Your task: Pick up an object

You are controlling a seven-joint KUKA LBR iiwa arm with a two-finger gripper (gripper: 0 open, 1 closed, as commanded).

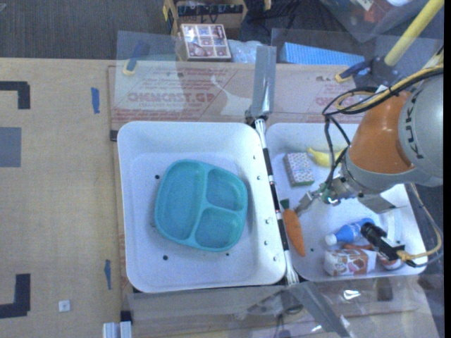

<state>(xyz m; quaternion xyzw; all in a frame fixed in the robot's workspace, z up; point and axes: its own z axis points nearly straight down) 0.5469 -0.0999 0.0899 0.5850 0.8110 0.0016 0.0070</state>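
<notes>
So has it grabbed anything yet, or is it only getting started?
Nothing looks picked up yet. The gripper is low in the right bin, just above the carrot by the divider, so it seems to be mid-reach. The carrot, the banana, the small patterned block and the carton all lie in the bin. Grasping and lifting are left.

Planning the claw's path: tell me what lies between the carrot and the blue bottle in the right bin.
In the camera view, the stretch between the carrot and the blue bottle is bare white floor of the right bin.
</notes>
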